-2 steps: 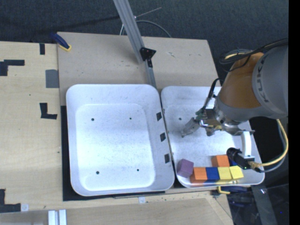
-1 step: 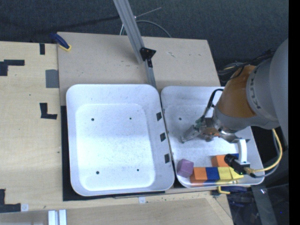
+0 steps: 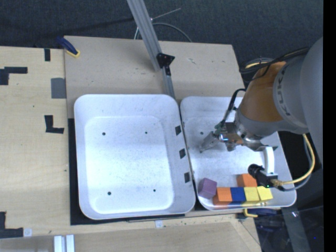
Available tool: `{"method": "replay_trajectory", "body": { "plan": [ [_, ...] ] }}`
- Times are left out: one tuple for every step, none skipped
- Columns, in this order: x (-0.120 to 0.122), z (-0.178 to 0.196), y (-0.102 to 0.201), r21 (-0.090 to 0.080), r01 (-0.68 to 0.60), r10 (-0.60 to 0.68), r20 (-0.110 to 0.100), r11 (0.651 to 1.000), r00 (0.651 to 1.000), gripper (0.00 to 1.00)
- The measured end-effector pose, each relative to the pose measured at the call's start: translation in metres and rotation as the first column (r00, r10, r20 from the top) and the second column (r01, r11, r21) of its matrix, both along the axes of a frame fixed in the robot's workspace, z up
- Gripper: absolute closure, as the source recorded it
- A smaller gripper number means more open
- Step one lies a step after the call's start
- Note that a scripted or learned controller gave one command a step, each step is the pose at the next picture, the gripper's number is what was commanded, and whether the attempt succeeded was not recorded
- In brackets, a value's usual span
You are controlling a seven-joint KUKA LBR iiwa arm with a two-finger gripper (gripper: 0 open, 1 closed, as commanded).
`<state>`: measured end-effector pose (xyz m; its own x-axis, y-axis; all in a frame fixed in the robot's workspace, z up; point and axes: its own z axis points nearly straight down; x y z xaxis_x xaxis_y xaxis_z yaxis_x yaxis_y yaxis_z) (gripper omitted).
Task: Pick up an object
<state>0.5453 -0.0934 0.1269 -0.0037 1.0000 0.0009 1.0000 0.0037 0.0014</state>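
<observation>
Blocks sit clustered in the lower right of the frame, along the near edge of the right bin (image 3: pixel 210 109). A purple block (image 3: pixel 208 187) lies furthest left, slightly apart from the rest. Beside it runs a tight row: an orange block (image 3: pixel 224 195), a blue block (image 3: pixel 238 194), then a yellow block (image 3: pixel 251 194) and a second yellow block (image 3: pixel 264 193), each touching the next. Another orange block (image 3: pixel 245 180) rests just behind that row.

Right of centre, the grey arm (image 3: pixel 294 93), with its orange band (image 3: pixel 260 96) above the wrist, reaches in from the right edge of the frame. Its hand (image 3: pixel 208 143) is over the middle of the right bin, above the cluster in the frame and apart from every block. The fingers (image 3: pixel 205 145) look spread a little, tips pointing left toward the divide between the bins, with nothing between them.

The left bin (image 3: pixel 84 109) fills the centre left of the frame. Both bins rest on a pale wooden bench (image 3: pixel 115 62). A grey metal bar (image 3: pixel 144 22) slants down from the top centre of the frame to the gap between the bins. A yellow cable (image 3: pixel 304 175) loops near the lower right corner of the right bin.
</observation>
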Motion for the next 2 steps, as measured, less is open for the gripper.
{"method": "replay_trajectory", "body": {
  "plan": [
    [0.001,-0.038,0.000,-0.001,0.003,-0.003,-0.007,1.000,1.000,0.00],
    [0.033,-0.034,-0.036,-0.003,0.004,-0.004,0.000,1.000,1.000,0.00]
  ]
}}
